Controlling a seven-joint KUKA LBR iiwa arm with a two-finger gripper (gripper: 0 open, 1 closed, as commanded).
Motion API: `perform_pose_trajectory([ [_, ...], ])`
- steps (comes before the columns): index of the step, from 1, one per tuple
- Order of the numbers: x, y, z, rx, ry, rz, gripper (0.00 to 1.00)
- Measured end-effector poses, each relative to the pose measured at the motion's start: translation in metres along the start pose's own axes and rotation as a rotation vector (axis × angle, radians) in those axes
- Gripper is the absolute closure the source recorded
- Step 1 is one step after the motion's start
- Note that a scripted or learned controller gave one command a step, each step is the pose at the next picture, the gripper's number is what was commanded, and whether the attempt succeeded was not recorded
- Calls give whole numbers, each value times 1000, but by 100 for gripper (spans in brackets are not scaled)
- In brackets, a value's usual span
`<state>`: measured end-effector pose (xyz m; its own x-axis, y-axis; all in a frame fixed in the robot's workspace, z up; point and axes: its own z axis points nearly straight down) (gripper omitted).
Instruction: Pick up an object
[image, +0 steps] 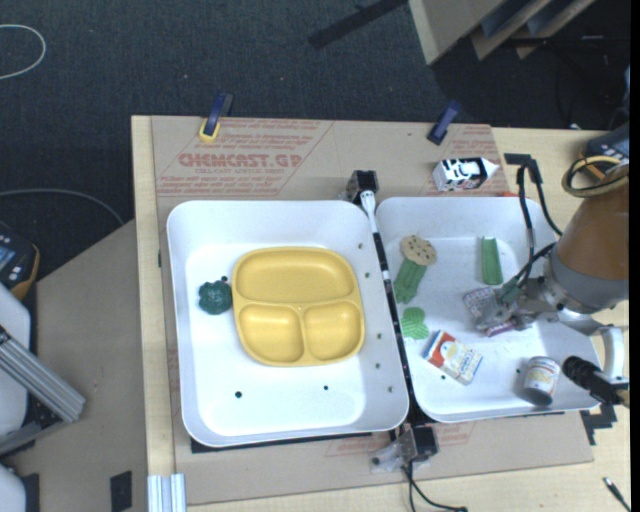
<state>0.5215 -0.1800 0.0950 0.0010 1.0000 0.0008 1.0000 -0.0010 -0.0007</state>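
Objects for picking sit mostly in the right bin (440, 215): a green block (490, 260) far right, a green piece with a tan spotted disc (412, 266) near the divider, a small green lump (413, 323) below it, a red-white-orange packet (452, 357) near the middle, and a small can (539, 379) at the near right. A grey, rough-looking thing (483, 299) lies right at the gripper tip.

Gripper (503, 312) is low in the right bin, coming in from the right, at the grey thing. Whether it is spread or closed I cannot tell; that spot is blurred and cluttered. Nothing is visibly pinched, so no hold is claimed.

Step, as judged: reach/descend onto a target, grasp not yet confirmed. The likely target is the grey thing, since it touches or sits just beside the tip. The next move calls for closing squarely on it, then a straight lift clear of the bin wall. The packet is near and could get nudged.

Left bin (190, 300) holds a yellow three-part plate (298, 304) in the middle and a dark green toy (214, 296) just beside the plate's left edge, well apart from the arm.

The grey thing looks small, irregular, maybe crumpled or meshy; too blurred to say more. A slip looks possible.
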Motion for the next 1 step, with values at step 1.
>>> perform_pose_trajectory([
  [1, -1, -3, -44, -6, -4, -1, 100],
])
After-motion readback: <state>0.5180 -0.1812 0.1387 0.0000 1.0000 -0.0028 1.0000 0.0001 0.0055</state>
